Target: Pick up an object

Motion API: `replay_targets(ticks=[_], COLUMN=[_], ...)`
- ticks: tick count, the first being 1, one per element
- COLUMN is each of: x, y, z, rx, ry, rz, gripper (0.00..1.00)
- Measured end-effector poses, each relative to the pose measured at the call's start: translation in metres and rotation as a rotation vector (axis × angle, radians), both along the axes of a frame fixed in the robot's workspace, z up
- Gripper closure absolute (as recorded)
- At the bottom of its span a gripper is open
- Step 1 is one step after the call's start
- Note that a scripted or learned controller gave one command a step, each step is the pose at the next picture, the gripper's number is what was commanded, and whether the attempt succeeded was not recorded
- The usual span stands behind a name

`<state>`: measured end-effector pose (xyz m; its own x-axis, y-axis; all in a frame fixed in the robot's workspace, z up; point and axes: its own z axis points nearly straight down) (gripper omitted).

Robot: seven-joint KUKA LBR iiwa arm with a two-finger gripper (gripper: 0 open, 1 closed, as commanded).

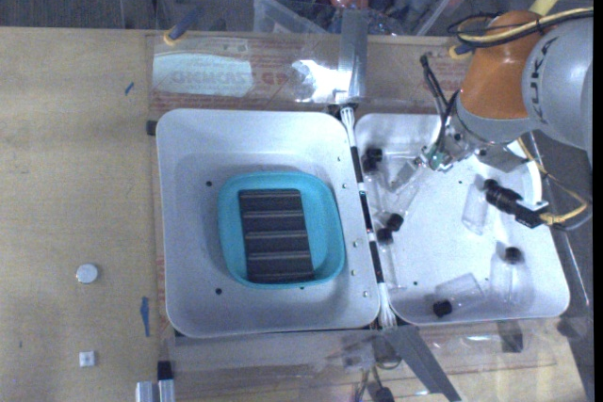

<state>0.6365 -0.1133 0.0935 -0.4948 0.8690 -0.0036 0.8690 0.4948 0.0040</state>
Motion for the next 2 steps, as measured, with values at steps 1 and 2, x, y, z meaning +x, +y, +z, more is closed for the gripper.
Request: replay_targets(ticks=[1,2], x=[0.0012,0.0012], y=[-0.0009,-0.0008], z=[0.0108,0.0108], rx=[-0.001,-0.001], ry=[-0.006,-0.006], rz=[-0.002,-0.002], gripper=[1.00,0.00])
